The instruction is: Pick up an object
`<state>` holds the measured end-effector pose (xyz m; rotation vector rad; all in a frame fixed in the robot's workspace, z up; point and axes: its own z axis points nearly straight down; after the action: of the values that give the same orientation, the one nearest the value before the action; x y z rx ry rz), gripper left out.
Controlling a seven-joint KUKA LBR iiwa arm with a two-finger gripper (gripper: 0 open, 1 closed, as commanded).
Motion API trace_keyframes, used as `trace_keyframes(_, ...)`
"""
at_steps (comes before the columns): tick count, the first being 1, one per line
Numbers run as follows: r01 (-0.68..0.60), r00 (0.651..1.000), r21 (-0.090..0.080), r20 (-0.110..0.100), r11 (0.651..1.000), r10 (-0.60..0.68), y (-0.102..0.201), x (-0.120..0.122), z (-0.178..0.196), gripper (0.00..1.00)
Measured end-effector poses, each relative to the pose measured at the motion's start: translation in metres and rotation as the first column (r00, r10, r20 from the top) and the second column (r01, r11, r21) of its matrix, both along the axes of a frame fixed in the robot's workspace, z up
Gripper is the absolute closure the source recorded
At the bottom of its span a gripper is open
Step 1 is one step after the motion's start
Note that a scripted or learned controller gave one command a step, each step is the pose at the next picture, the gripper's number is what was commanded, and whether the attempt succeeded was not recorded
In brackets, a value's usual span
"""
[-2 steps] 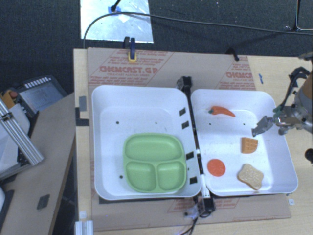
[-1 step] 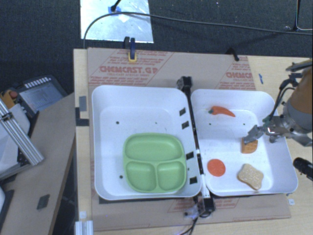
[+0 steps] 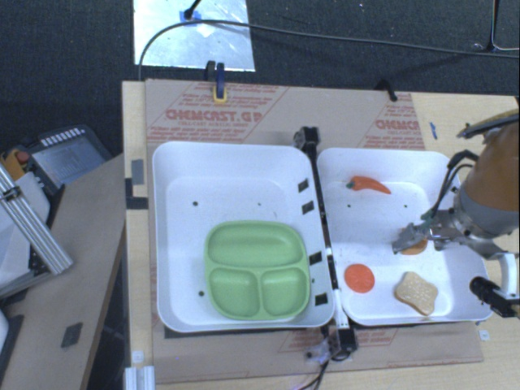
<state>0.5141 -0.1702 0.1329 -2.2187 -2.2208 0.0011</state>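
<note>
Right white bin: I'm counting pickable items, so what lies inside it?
Inside the right white bin: an orange carrot-shaped piece, a round red-orange disc, a tan bread-like slice. A brownish item sits at the gripper, partly covered by it.

Your arm (image 3: 496,177) comes in from the right, w/ the orange part up high. Your gripper (image 3: 409,242) is down low on the right side, pointing left.

This is a robotics lab: a desk (image 3: 455,108) covered with cardboard carries two white bins (image 3: 175,218), cables (image 3: 325,39) cross the dark carpet at 12 o'clock.
</note>
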Motion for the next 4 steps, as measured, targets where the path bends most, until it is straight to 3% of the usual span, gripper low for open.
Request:
trace_keyframes(1, 0.000, 1.000, -0.001, 0.001, 1.000, 0.000, 0.000, 0.000, -0.051, 0.00)
trace_keyframes(2, -0.001, 1.000, -0.002, 0.006, 1.000, 0.001, 0.000, 0.002, -0.038, 1.00)
trace_keyframes(4, -0.003, 1.000, -0.004, 0.011, 1.000, 0.003, -0.007, 0.008, 0.090, 1.00)
